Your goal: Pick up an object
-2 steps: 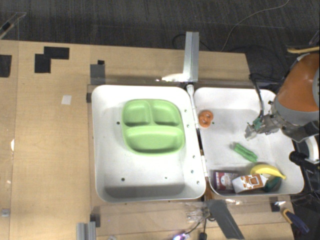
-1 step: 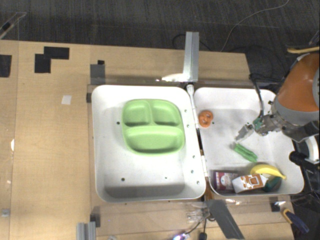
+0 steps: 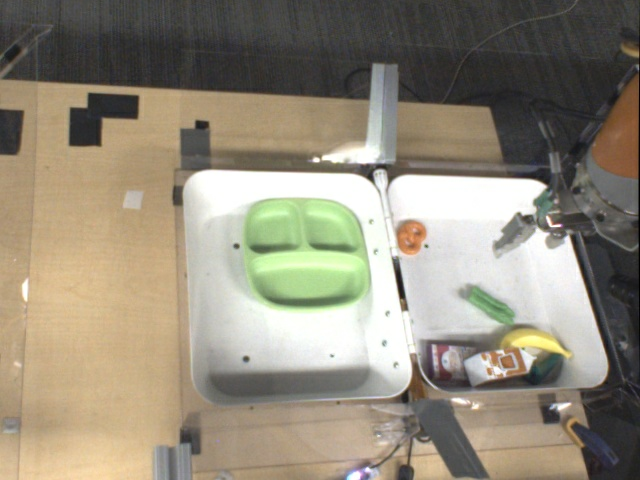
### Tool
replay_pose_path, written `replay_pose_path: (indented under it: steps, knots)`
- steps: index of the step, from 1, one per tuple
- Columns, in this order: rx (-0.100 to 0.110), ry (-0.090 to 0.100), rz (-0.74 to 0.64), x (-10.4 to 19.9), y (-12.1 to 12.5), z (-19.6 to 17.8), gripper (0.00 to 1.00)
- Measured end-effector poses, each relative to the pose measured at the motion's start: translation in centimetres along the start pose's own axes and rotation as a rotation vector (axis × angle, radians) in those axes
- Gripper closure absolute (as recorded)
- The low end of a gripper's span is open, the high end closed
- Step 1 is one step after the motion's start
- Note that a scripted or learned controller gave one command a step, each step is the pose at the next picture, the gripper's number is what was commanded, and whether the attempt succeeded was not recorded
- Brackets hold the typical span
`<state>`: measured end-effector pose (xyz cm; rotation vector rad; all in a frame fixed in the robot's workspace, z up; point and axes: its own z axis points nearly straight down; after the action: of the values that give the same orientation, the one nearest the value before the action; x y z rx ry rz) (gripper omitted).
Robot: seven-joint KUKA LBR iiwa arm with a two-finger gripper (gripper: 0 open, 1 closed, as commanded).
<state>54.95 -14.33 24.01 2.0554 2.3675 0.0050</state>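
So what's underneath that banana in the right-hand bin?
The banana lies on a small carton and a dark green object, partly covering both. Their hidden parts can't be made out.

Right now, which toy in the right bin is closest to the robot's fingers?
The green pepper-like piece. It lies alone mid-bin, just below the gripper; the orange ball sits far across at the divider, the banana at the bottom edge.

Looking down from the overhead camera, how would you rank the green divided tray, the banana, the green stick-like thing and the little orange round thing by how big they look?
Largest to smallest, as they look in the camera view:
1. green divided tray, by far
2. banana
3. green stick-like piece, close to the banana, so that order is unsure
4. orange round thing
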Motion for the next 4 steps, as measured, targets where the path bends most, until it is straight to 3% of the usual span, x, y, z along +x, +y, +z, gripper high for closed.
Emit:
replay_pose_path:
  steps: [1,2,3,4]
  knots:
    - [0.001,0.0,0.0,0.0,0.0,0.0,0.0]
    - [0.003,0.002,-0.165,-0.2,-2.0,14.2,0.0]
    - [-0.012,-0.002,-0.162,-2.3,-4.5,14.8,0.0]
    - [-0.016,0.0,-0.165,-2.0,-4.2,13.6,1.0]
